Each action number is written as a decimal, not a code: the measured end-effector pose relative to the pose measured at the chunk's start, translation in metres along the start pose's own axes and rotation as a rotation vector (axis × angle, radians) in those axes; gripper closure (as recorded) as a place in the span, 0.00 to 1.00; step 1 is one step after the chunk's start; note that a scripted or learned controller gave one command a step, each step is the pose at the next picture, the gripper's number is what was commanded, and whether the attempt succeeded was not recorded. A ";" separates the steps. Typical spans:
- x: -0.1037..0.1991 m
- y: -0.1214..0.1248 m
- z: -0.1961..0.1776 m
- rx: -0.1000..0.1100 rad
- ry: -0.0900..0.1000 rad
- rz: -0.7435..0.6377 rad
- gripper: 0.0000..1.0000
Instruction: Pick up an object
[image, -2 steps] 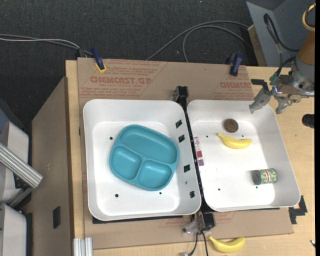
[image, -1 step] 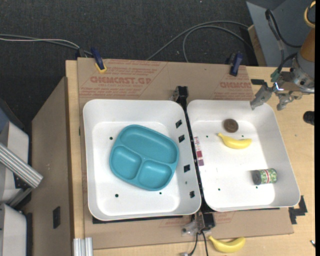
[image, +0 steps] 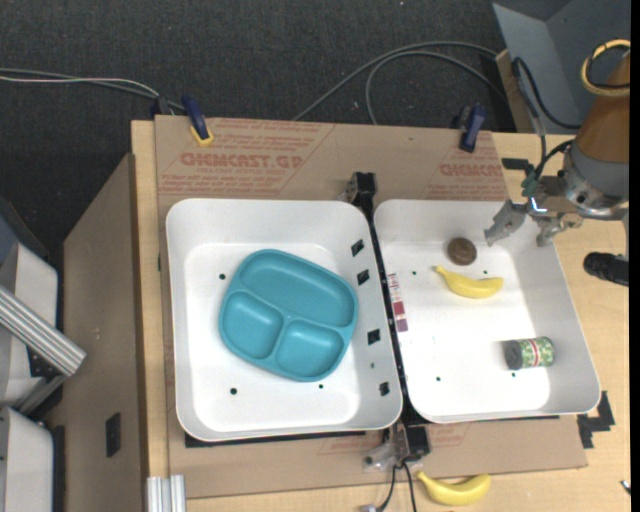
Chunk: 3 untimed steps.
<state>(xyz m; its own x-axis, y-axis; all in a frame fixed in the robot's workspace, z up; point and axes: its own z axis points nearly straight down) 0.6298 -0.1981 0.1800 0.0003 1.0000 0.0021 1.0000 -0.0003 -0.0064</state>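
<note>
While our claw (image: 527, 225) hangs spread and holding nothing over the far right corner of the right bin (image: 570, 330), the pick is not yet begun as far as we can see. We count three candidates in that bin: a small brown round object (image: 461, 250) near the far edge, just beside the claw; a banana (image: 468, 285) lying just in front of it; and a small green can (image: 529, 353) on its side toward the near right corner. None is lifted or touched. We judge the brown object the closest target. What is left is everything: descend, close, raise. A blue divided plate (image: 288, 314) sits in the left bin (image: 190, 330), well apart from the claw.
</note>
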 end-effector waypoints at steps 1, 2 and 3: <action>0.007 0.006 0.049 0.000 0.000 -0.002 0.00; 0.008 0.006 0.098 -0.001 0.000 -0.002 0.00; 0.008 0.008 0.083 -0.007 -0.001 -0.003 1.00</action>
<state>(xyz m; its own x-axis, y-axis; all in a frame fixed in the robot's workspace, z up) 0.6375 -0.1895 0.0970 -0.0029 1.0000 0.0009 1.0000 0.0029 0.0007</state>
